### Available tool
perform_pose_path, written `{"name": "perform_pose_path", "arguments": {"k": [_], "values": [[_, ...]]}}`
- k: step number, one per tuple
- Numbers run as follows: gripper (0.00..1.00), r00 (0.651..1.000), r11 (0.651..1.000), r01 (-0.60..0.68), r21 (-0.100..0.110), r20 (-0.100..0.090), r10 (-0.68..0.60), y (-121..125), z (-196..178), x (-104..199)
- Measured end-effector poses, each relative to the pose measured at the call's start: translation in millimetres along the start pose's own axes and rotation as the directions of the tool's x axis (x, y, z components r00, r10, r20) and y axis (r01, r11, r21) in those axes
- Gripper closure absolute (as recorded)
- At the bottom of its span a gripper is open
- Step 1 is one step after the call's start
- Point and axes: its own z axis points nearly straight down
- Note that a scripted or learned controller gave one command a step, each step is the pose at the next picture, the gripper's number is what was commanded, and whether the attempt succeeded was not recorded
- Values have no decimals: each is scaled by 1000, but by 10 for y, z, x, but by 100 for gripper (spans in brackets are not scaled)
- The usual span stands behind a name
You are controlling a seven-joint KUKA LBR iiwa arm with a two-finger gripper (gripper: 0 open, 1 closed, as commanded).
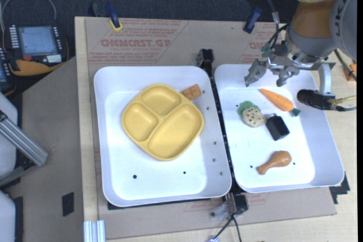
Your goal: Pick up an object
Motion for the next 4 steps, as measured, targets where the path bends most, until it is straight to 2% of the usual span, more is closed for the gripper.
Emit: {"name": "perform_pose_path", "arguments": {"k": [1, 2, 3, 4], "values": [[0, 1000, 1000, 2, -15, 1, -2, 30, -87, 2], [0, 1000, 1000, 1, -10, 1, -1, -32, 380, -54], [0, 1000, 1000, 3, -9, 0, -3, 11, 942, 39], [0, 1000, 1000, 2, -11, 1, -2, 7, 1090, 43]]}}
